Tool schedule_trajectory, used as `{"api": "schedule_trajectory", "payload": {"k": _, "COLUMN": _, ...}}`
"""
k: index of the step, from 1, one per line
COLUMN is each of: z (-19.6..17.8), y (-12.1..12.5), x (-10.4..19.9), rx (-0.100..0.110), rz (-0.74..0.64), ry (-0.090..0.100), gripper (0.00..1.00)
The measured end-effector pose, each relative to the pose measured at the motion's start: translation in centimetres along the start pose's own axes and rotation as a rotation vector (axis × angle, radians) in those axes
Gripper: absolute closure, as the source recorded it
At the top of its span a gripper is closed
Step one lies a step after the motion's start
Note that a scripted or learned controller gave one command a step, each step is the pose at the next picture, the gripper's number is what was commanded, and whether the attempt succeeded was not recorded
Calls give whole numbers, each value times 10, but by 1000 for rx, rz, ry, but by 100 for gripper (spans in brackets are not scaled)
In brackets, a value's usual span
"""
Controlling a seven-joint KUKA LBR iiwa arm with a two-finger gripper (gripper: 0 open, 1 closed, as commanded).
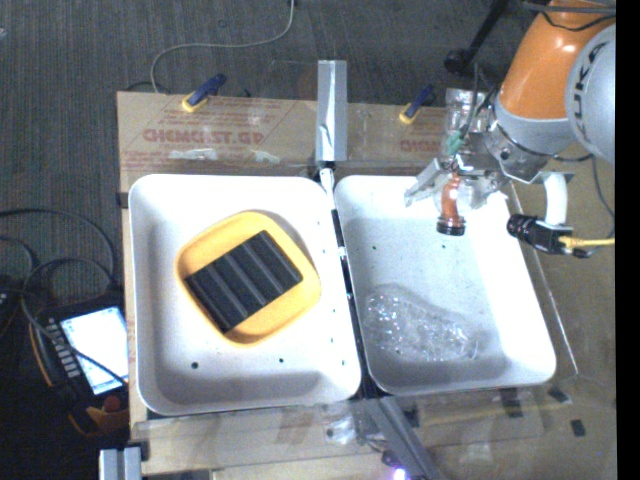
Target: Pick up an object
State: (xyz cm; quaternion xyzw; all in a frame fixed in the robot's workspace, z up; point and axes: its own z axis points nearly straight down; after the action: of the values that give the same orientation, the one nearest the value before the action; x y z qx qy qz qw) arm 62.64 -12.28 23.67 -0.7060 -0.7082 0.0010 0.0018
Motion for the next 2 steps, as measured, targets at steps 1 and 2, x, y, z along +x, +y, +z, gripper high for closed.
{"api": "schedule_trajectory", "payload": {"k": 1, "z": 60, "y": 41, "x": -50, "rx": 1, "rz": -46, "ry": -4, "gripper": 0}}
{"api": "schedule_trajectory", "payload": {"k": 2, "z": 138, "y": 43, "x": -88, "rx": 10, "rz": -212, "ry": 17, "gripper": 0}}
